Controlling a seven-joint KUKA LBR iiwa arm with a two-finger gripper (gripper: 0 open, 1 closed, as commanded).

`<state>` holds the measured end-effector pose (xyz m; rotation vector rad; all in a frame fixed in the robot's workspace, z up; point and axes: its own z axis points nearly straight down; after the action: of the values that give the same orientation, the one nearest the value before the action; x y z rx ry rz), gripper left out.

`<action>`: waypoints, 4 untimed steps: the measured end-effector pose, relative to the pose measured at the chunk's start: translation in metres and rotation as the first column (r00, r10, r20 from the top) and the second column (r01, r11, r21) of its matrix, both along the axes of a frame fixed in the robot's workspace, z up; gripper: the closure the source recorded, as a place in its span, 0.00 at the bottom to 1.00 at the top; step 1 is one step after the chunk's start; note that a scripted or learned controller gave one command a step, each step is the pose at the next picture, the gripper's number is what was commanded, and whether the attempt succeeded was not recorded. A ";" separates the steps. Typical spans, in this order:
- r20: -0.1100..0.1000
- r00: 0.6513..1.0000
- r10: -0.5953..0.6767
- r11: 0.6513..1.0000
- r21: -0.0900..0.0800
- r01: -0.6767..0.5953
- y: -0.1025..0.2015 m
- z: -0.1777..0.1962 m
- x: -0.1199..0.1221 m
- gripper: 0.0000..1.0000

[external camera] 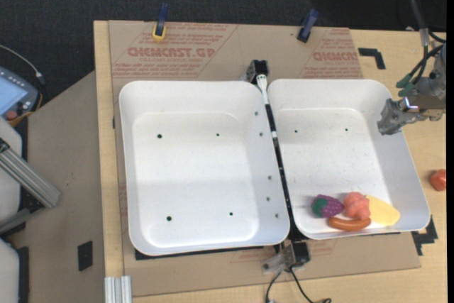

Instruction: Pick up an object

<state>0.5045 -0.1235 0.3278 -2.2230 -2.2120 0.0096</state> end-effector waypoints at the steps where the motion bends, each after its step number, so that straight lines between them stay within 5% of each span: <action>1: 0.012 1.000 0.005 1.000 -0.002 -0.005 0.002 0.016 0.002 1.00; 4: 0.021 1.000 0.006 1.000 -0.005 -0.006 0.002 0.046 0.004 1.00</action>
<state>0.5082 -0.1214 0.3743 -2.2297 -2.2310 -0.0079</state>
